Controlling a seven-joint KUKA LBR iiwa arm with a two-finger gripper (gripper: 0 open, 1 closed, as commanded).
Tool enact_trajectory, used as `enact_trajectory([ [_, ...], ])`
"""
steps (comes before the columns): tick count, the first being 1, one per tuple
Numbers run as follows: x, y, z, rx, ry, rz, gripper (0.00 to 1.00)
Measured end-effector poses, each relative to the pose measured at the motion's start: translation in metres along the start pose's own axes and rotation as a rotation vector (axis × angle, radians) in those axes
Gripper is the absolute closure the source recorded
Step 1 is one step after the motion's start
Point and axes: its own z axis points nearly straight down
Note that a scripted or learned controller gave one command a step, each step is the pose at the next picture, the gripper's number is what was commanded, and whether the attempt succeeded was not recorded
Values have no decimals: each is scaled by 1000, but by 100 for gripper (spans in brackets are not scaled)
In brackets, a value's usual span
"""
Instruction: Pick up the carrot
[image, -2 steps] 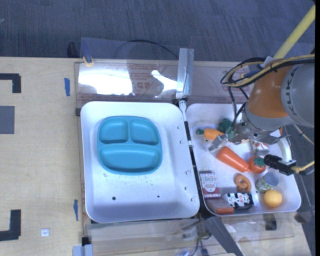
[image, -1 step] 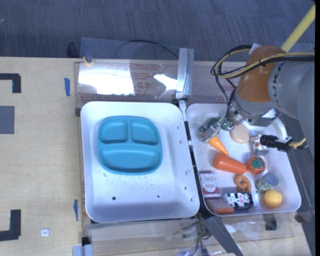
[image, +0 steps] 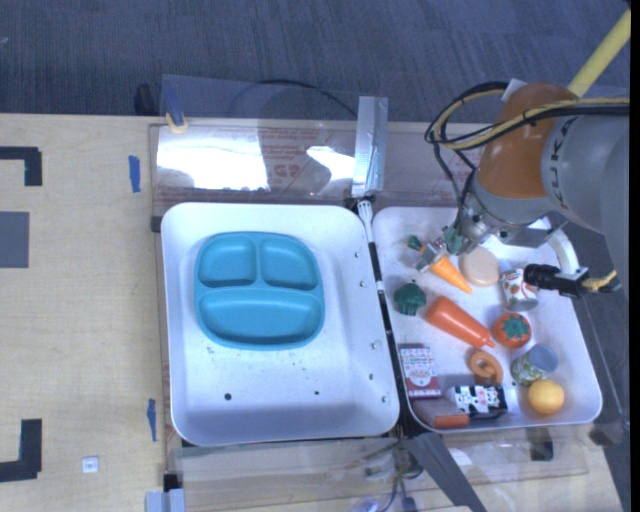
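Over right bin (image: 590, 400), gripper (image: 452, 243) low at 11 o'clock corner; finger state cannot be told. Small carrot (image: 452, 273) just beside it at 6 o'clock; larger carrot (image: 459, 322) mid-bin. Blue tray (image: 260, 288) in left bin (image: 180, 380).

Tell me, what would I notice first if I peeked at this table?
Probably the blue plate with three sections, sitting alone in the left bin. Next, the right bin, crowded with toy food: two orange carrots, a small one near the top and a bigger one in the middle, plus a yellow lemon in the corner. The grey arm hangs over that bin's top.
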Motion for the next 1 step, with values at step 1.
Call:
enact_trajectory([
  [1, 48, 45, -88, 1, 3, 277, 100],
])
